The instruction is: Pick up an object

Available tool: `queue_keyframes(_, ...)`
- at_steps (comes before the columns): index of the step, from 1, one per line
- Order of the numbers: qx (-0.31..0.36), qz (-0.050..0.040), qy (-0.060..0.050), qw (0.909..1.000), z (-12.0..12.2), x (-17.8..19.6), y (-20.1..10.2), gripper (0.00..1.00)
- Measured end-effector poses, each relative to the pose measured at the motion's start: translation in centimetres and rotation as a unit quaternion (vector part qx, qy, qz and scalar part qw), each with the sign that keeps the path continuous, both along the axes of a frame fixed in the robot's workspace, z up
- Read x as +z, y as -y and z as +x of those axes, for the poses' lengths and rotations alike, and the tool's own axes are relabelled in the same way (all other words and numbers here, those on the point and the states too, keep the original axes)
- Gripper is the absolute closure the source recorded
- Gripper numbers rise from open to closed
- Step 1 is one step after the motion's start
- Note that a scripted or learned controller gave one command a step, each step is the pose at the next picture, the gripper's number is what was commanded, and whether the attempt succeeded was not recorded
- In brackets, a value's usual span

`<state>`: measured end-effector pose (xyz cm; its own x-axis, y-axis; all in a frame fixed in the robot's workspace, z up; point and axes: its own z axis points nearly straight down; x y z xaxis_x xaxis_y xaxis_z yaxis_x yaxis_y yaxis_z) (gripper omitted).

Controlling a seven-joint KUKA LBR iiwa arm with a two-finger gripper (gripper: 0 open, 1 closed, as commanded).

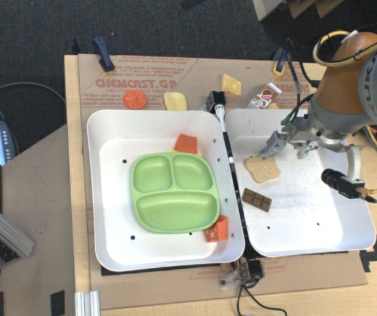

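Observation:
In the right bin (307, 236), a tan toast-shaped piece (262, 169) lies near the left wall, and a dark brown chocolate bar (256, 200) lies just below it. My gripper (286, 149) hangs over the bin's upper left part, open, with nothing between its fingers. Its left finger (271, 146) ends just above the upper right edge of the toast piece. The chocolate bar is well apart from the gripper.
The left bin (103, 176) holds a green divided plate (174, 191), a red-orange block (186, 143) above it and an orange block (217, 229) at its lower right. On the board behind lie an orange disc (134, 99), yellow pieces (174, 101) and a small packet (263, 97).

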<state>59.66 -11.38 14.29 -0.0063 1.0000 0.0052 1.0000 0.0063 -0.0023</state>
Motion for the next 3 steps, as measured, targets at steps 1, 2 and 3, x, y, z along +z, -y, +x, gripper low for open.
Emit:
queue_keyframes(1, -0.003, -0.0013, 0.000, 1.0000, 0.1, -6.0, -2.2, 0.00)
queue_keyframes(2, -0.003, -0.0024, 0.002, 1.0000, 0.1, -4.7, -2.1, 1.00)
queue_keyframes(3, -0.003, -0.0023, 0.001, 1.0000, 0.1, -4.8, -2.1, 0.00)
